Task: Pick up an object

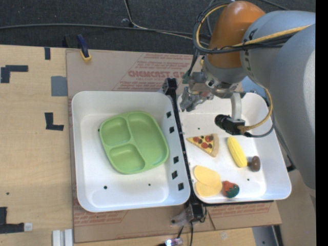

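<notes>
Yellow chips [207,181], pizza slice [205,143], perhaps corn [236,151]

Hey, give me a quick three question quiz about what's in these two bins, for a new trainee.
1. True or false: the green divided plate lies in the left bin.
2. Which sits nearest the pizza slice? A) corn cob B) green divided plate C) strawberry
3. Fill in: the gripper hangs over the ____ bin's far end.

Key: 1 true; 2 A; 3 right.
</notes>
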`<action>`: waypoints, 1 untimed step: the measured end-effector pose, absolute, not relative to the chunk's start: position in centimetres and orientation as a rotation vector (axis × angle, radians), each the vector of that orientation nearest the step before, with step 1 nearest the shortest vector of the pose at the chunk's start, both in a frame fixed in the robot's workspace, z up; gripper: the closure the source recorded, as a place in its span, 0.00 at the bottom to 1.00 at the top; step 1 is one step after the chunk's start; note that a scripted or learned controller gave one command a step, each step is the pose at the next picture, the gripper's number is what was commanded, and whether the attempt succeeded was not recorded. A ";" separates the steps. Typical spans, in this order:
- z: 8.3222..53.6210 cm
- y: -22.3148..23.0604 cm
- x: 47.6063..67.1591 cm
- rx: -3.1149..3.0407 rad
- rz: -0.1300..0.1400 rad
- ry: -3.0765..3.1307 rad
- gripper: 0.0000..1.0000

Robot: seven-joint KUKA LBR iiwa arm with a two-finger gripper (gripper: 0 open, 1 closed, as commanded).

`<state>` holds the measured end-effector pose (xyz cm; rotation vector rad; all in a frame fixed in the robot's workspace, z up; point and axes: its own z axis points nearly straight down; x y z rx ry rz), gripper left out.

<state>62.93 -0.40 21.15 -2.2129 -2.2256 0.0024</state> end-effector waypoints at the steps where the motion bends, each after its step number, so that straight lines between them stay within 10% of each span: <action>1: 21.3 5.9 61.8 -2.211 0.002 -2.227 1.00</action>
